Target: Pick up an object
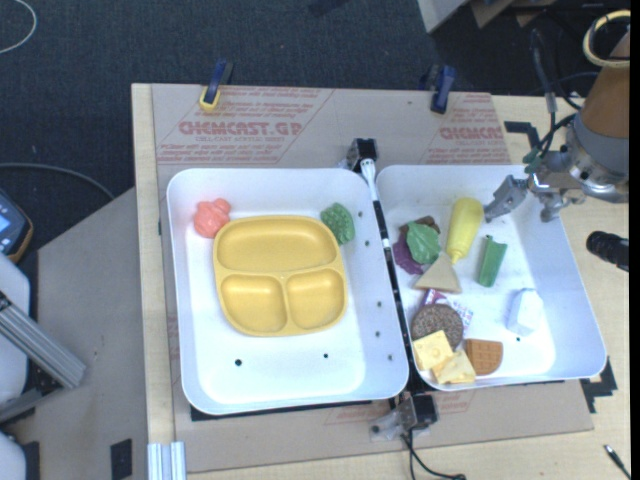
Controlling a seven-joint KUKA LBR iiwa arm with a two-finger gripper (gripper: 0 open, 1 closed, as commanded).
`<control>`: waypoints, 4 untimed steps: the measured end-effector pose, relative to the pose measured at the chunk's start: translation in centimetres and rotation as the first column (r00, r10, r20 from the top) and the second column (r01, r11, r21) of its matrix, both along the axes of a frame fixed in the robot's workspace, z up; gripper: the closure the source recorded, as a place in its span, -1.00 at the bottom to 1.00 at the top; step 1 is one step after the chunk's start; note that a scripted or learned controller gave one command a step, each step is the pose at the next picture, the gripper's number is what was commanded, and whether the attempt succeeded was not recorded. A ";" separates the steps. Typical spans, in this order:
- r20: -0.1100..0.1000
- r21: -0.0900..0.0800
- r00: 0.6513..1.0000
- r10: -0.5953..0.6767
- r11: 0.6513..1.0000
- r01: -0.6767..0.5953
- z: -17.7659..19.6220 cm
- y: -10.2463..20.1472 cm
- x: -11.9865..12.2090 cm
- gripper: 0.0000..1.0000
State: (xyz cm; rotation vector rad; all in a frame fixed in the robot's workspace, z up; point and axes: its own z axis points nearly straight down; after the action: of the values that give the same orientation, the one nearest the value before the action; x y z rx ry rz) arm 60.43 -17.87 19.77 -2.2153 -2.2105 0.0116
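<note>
1. Yellow bottle (464,226) lies in right bin (570,298), toward 11 o'clock, beside green block (491,261).
2. Gripper (527,197) hovers at bin's 12 o'clock; jaws spread, pinching nothing.

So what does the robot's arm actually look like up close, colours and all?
The arm is metallic grey with an orange band above the wrist. Dark cables run along it. At its end sits a small grey gripper with thin, dark-tipped fingers.
</note>
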 end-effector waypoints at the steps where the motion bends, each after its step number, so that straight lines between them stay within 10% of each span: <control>1: 0.013 -0.003 1.000 0.002 1.000 -0.002 0.7 0.0 0.3 -1.00; 4: 0.013 -0.002 1.000 0.005 1.000 -0.005 -11.3 -0.3 1.7 -1.00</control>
State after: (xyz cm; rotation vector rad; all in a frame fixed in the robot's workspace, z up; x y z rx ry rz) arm 62.14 -18.15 8.45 -2.2170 -2.2237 -0.0002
